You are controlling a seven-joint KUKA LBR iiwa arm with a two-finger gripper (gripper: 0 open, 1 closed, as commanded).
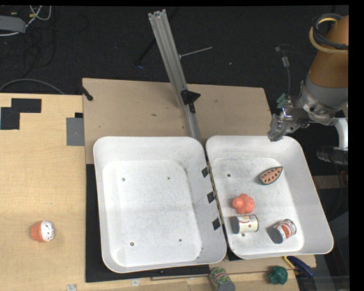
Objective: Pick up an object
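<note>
A light plywood bench (34, 170) meets a brown board (227, 108) — black floor (85, 45) behind, crossed by cables (28, 17).

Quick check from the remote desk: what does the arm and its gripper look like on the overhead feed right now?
The arm has an orange band over a grey wrist section, with a black cable looped at its top. Below that sits a small grey metal gripper with a bit of green on its body and a thin dark cable rising beside it. No markings are readable at this size.
</note>
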